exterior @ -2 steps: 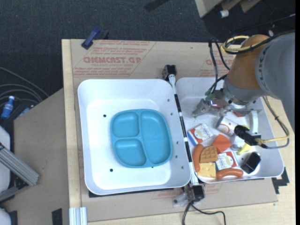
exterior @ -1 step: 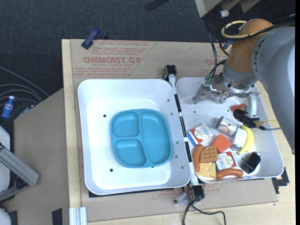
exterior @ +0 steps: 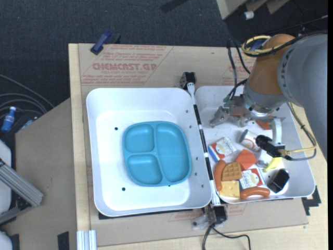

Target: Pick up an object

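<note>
Nothing seems picked yet: gripper point(exterior: 232, 114) low in right bin point(exterior: 210, 100), toys point(exterior: 234, 172) at 6 o'clock; its grip I cannot tell

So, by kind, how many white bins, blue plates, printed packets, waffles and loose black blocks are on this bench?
white bins: 2
blue divided plate: 1
white-and-orange packets: 2
waffle: 1
black block: 1
Total: 7

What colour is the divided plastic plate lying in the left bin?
The three-compartment plastic plate is light blue, clearest in the camera view.
</note>
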Available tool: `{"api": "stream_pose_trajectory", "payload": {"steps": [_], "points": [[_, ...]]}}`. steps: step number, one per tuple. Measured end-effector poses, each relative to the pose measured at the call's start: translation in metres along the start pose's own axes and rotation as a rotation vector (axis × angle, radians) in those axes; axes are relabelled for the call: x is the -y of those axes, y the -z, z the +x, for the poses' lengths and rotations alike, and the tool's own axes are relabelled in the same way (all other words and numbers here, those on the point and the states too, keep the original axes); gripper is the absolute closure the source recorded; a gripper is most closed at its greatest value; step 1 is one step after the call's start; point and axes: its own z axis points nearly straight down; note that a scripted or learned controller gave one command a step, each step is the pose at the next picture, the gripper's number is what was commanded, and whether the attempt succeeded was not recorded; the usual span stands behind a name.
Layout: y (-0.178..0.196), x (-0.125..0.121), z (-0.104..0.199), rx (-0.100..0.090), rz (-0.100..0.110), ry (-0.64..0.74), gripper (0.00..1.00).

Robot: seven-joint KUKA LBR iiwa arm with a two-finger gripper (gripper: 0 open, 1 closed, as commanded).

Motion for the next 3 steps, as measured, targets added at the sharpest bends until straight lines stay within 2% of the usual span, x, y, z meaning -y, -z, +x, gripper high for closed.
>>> {"api": "stream_pose_trajectory", "payload": {"steps": [1, 2, 3], "points": [[0.001, -0.047, -0.024, 0.001, -0.004, 0.001, 0.00], [0.000, 0.057, -0.023, 0.000, -0.001, -0.001, 0.00], [0.000, -0.012, -0.018, 0.001, -0.004, 0.001, 0.00]]}}
